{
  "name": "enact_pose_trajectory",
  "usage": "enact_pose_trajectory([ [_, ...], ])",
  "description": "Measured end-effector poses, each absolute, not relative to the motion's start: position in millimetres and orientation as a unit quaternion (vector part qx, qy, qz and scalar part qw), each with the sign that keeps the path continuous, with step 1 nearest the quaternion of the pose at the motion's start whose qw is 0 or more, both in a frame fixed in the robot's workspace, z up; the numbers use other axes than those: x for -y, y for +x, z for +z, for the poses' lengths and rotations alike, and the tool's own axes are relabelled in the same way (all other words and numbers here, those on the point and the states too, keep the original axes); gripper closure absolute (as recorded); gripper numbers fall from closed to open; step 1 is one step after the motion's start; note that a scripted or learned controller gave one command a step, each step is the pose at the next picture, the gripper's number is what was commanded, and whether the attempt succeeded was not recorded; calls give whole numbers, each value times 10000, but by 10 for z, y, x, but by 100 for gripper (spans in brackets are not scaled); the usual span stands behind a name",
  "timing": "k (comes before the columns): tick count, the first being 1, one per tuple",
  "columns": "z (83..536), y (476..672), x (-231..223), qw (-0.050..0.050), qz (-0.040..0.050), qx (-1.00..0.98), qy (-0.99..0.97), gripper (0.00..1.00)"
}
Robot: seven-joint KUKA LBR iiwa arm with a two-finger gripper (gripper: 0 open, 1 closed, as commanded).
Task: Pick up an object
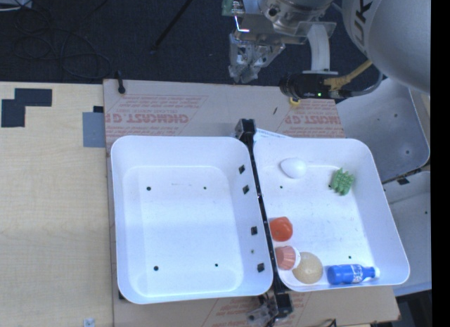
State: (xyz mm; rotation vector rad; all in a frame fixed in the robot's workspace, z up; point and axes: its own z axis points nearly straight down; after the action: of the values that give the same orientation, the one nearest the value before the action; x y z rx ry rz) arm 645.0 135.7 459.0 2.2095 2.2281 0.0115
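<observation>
Gripper hangs above the far edge of the bench, well clear of both bins; finger spread cannot be made out, nothing visible between the tips.

Right bin holds the objects: white egg-shaped piece near the far wall, green studded block toward the right wall. Along the near wall, close together: orange-red ball, pink round piece, tan ball, blue bottle lying on its side. Middle of the floor bare.

Left bin floor bare.

Arm cut off at top.
</observation>
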Motion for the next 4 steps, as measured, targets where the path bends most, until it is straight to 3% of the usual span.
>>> enact_pose_trajectory([
  [1, 4570, 6433, -2240, -12, -4, -7101, 7041, 100],
  [2, 5074, 6442, -2438, 3, 3, -7080, 7062, 100],
  [3, 3642, 6423, -2430, -37, -87, -7068, 7073, 100],
  [4, 3837, 6433, -2442, -10, -37, -7087, 7055, 100],
])
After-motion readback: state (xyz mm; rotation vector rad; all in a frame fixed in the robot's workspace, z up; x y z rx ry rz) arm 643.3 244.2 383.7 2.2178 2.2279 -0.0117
